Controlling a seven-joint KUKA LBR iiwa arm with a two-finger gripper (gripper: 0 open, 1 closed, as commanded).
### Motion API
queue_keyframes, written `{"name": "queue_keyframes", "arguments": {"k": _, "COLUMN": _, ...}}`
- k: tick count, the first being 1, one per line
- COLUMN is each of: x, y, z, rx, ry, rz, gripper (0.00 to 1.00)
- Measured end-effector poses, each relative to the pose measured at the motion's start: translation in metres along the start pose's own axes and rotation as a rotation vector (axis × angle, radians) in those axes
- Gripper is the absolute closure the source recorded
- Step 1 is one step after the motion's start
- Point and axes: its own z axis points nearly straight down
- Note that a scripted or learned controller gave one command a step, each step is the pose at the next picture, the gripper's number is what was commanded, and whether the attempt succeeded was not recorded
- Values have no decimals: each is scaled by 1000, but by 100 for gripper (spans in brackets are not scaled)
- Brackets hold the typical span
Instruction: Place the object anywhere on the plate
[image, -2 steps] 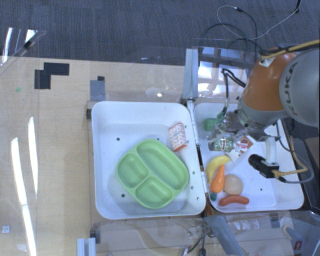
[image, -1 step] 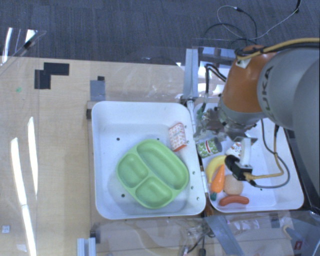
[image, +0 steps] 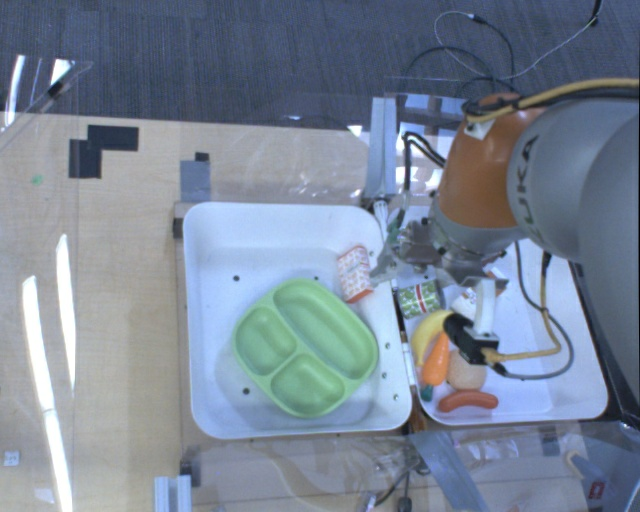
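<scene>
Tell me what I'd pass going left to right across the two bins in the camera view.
In order: green plate → red-and-white packet → green-labelled can → red sausage. The banana and carrot overlap the can's span, so they are left out.

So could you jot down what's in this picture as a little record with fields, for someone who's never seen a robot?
Left bin: green plate with three compartments
By the plate: small red-and-white packet, near its upper-right rim
Right bin: green-labelled item, banana, carrot, pale round item, red sausage
Arm: grey, orange band, above the right bin
Progress: no item on the plate yet
</scene>
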Motion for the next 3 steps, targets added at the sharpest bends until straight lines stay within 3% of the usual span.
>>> {"name": "queue_keyframes", "arguments": {"k": 1, "x": -71, "y": -26, "z": 9, "rx": 18, "ry": 11, "rz": -13, "gripper": 0}}
{"name": "queue_keyframes", "arguments": {"k": 2, "x": -50, "y": -61, "z": -82, "rx": 14, "ry": 12, "rz": -79, "gripper": 0}}
{"name": "queue_keyframes", "arguments": {"k": 3, "x": -130, "y": -62, "z": -112, "rx": 13, "ry": 11, "rz": -172, "gripper": 0}}
